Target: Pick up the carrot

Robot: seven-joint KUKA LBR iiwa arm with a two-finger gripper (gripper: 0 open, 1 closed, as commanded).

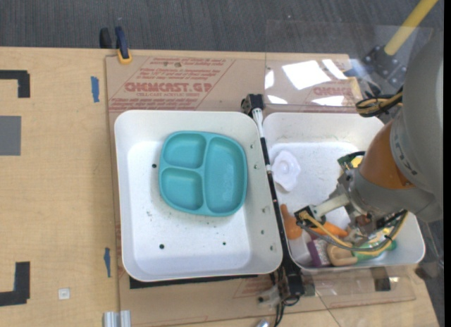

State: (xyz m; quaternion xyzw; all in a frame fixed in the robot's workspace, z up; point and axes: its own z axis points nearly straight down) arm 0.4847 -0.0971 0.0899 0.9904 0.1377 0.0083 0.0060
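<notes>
The carrot [287,222] looks like the slim orange piece lying along the left wall of the right bin [317,151], near its front. The grey arm with its orange band [384,167] reaches in from the right and hangs low over the front of that bin. My gripper [350,228] is down among a heap of toy food, just right of the carrot. A second orange piece [330,230] lies right by the gripper, and the wrist and cables hide what lies under it.
A teal divided plate [204,173] lies in the left bin [134,199]. In the right bin a white lid-like item [285,168] sits near the left wall, and purple [315,254], tan and green [373,248] items crowd the front corner.
</notes>
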